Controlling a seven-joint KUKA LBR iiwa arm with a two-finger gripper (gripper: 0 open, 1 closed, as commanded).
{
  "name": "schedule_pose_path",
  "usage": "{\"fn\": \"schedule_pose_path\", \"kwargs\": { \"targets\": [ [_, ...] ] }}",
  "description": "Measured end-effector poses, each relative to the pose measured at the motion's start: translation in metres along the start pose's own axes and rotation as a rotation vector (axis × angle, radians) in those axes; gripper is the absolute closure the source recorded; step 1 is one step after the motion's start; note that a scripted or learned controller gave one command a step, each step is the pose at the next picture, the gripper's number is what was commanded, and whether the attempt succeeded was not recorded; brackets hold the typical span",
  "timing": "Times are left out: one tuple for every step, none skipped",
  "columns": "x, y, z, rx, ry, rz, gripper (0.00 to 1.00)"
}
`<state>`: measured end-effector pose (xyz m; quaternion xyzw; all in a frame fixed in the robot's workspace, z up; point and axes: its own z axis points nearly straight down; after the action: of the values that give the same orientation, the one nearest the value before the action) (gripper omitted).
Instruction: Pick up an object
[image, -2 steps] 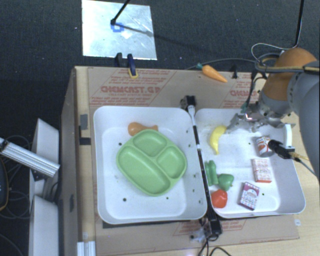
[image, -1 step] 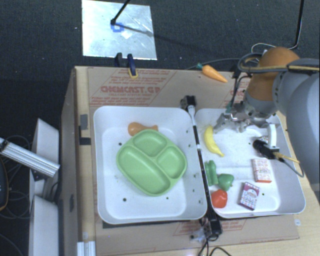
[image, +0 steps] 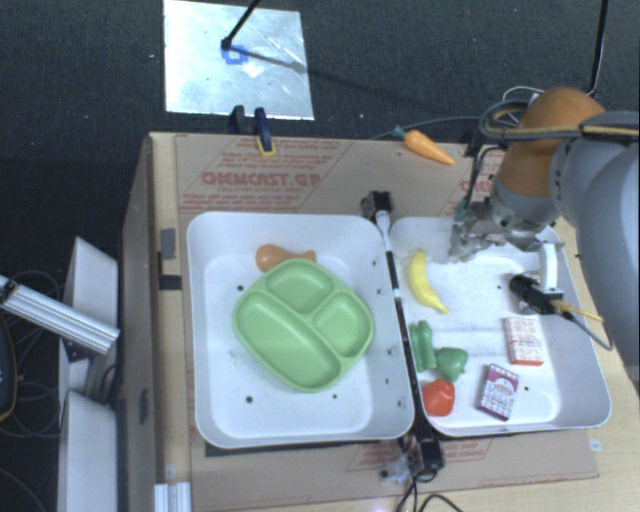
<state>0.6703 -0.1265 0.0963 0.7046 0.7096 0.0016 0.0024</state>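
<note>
A: What sits on the counter (image: 250, 175)?
B: Two white bins. The left bin (image: 215, 300) holds a green divided plate (image: 303, 323).
A: And the right bin (image: 590, 385)?
B: The arm (image: 590, 190) enters from three o'clock; its claw (image: 466, 240) hangs at the bin's eleven o'clock, grip state unclear. A banana (image: 425, 281) lies just at its seven o'clock, untouched.

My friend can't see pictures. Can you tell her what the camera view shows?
A grey robot arm's gripper hangs over the back of the right bin, near a banana, green pepper, tomato and two small boxes. The left bin holds a green divided plate.
</note>
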Motion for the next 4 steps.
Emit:
{"fn": "schedule_pose_path", "kwargs": {
  "targets": [
    [0.0,0.0,0.0,0.0,0.0,0.0,0.0],
    [-0.011,-0.001,0.011,0.003,0.0,0.005,0.0],
    [-0.012,-0.001,0.011,0.003,0.0,0.005,0.0],
    [-0.018,-0.001,0.011,0.002,0.0,0.005,0.0]
  ]
}}
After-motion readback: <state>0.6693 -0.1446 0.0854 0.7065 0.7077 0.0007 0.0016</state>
